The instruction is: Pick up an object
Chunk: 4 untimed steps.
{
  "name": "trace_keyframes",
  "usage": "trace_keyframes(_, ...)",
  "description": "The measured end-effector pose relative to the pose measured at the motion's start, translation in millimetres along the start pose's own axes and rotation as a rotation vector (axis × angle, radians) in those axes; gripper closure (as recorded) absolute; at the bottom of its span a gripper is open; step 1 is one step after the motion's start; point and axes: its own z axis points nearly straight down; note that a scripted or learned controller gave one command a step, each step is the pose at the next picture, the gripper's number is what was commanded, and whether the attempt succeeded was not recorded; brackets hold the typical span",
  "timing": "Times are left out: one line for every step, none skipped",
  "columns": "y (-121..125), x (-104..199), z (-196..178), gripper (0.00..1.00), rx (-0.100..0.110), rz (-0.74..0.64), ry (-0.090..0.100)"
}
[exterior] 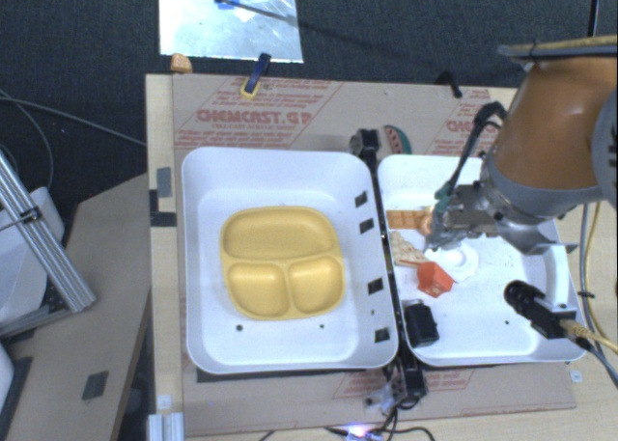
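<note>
Landmark: the small orange-red plastic block [435,280], lying on the floor of the right-hand shallow white bin [483,333].
Arm: the grey arm with its orange band comes in from the right of the block and bends down over that bin.
Gripper: the two-finger gripper [442,234] hangs just above and behind the block; whether it is spread or closed, and whether it has anything, I cannot tell, since the wrist body covers the tips.
Likely targets: the block itself; a tan flat cracker-like piece [406,253] just left of and behind it; a white round lid-like disc [462,263] just right of it.
Other things: a black boxy piece [420,322] in front of the block; a yellow three-compartment plastic tray [282,261] well to its left, in the other bin.
Risk: these items crowd together, so a descent could land between them, nudging the block aside or closing on nothing.
Risk, second: flat pieces give little to pinch and may slip out.
</note>
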Motion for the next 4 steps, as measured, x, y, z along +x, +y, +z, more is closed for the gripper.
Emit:
trace_keyframes(-4.4, -43.2, 45.1, 1.00, 0.011, 0.013, -0.003)
trace_keyframes(-5.5, -111.6, 71.2, 1.00, 0.010, 0.015, -0.004)
trace_keyframes(-2.4, -49.2, 82.0, 1.00, 0.008, 0.000, 0.001)
trace_keyframes(-4.5, -90.0, 79.5, 1.00, 0.007, 0.011, -0.003)
